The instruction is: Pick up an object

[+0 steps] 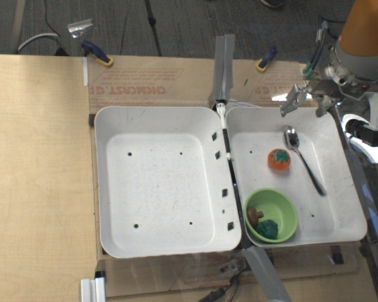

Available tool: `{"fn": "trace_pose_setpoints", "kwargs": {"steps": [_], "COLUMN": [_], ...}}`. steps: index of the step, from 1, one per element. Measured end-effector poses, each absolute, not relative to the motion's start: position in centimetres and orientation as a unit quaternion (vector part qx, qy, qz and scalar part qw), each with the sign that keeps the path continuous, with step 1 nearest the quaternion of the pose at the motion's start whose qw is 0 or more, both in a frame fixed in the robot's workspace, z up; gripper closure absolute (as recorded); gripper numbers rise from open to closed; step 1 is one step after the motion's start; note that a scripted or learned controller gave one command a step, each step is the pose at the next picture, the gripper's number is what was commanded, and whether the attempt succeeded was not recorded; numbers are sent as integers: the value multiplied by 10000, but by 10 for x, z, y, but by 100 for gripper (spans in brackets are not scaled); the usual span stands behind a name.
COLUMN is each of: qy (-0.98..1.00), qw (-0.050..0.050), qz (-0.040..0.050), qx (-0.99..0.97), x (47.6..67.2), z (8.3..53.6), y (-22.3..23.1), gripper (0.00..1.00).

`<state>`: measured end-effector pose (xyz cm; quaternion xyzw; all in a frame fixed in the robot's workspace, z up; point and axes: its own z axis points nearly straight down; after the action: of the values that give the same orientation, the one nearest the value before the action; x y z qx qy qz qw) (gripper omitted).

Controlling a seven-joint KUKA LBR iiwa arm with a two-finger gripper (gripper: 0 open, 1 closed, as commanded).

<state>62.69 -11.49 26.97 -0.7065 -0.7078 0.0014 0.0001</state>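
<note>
While my pincer [307,100] hangs open and empty at the upper right of the frame, over the right bin's [340,234] far rim, the spoon [302,157] lies just below it. Its bowl is nearest me and its handle runs down-right, with the orange toy [279,159] beside it to the left.

The arm [364,24] enters at the far right, its orange band uppermost and the grey wrist below it. The gripper [307,101] hangs beneath the wrist, toward the left, with its two fingers [291,102] spread apart and pointing downward. Nothing sits between the fingers.
</note>
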Motion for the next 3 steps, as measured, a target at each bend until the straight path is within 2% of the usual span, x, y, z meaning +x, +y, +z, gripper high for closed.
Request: {"fn": "trace_pose_setpoints", "kwargs": {"steps": [1, 2, 3], "qy": [-6608, -5888, -5874], "qw": [16, 6, 10], "qz": [17, 14, 21], "qx": [-7506, -8083, -8093], "x": [534, 584, 584], "z": [153, 91, 100], "y": [-97, -106, -108], "gripper": [0, 0, 100]}}
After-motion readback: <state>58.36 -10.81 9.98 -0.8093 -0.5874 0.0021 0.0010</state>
